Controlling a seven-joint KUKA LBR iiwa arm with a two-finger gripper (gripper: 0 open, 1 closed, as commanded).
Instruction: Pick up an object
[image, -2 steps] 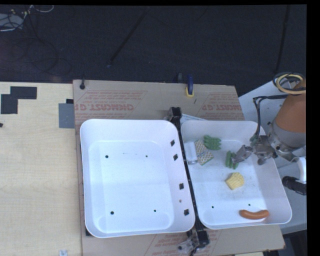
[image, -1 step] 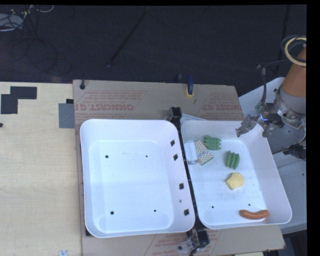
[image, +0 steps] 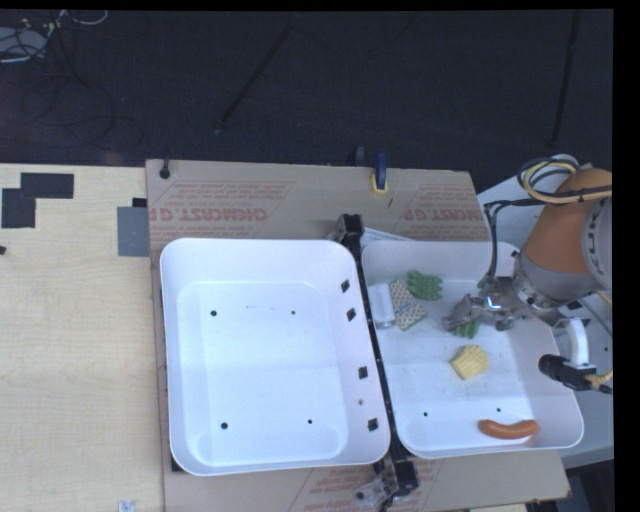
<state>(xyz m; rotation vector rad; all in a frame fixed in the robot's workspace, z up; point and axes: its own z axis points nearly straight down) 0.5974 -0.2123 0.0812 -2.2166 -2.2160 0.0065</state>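
Observation:
The right bin (image: 560, 425) holds several small objects. A green leafy piece (image: 424, 285) lies near its back. A speckled tan pad (image: 406, 305) sits beside a clear piece (image: 380, 302) at the bin's left wall. A yellow corn chunk (image: 469, 361) is in the middle, and an orange sausage (image: 508, 429) lies by the front rim. My gripper (image: 466, 320) is low in the right bin, just above the corn chunk and right of the tan pad. A small dark green bit shows right under it.
The left bin (image: 190, 270) stands beside the right one, with a black clip strip (image: 362, 330) along the shared wall. The arm's orange band (image: 560, 240) and cables (image: 545, 175) hang over the right bin's right rim. Cardboard (image: 250, 205) lies beneath both bins.

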